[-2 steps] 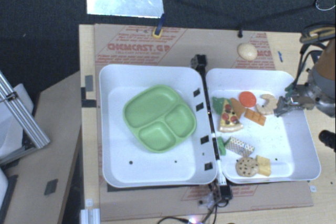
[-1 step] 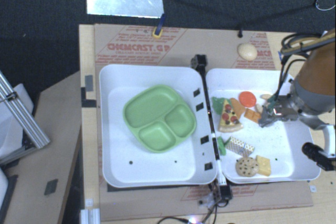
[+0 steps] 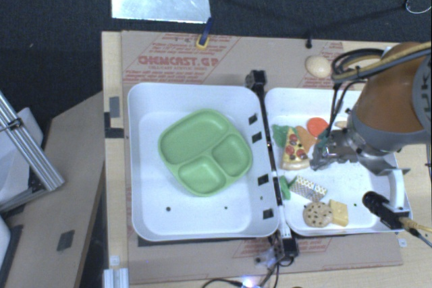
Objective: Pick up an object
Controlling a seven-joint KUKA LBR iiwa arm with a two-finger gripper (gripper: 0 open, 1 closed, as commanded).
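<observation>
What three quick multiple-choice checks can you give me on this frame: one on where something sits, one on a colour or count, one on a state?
1. Where does the divided plate lie?
A. In the left bin
B. In the right bin
C. On the cardboard outside the bins

2. What colour is that plate?
A. Blue
B. Green
C. Red

3. How does the gripper stand relative to the pizza slice?
A. It has lifted the slice high over the left bin
B. It is low in the right bin, right beside the slice
C. It is outside both bins

Key: 1 A, the plate rests on the floor of the left bin. 2 B, it is pale green all over. 3 B, the gripper is down in the right bin, next to the slice, which lies on the bin floor.
</observation>
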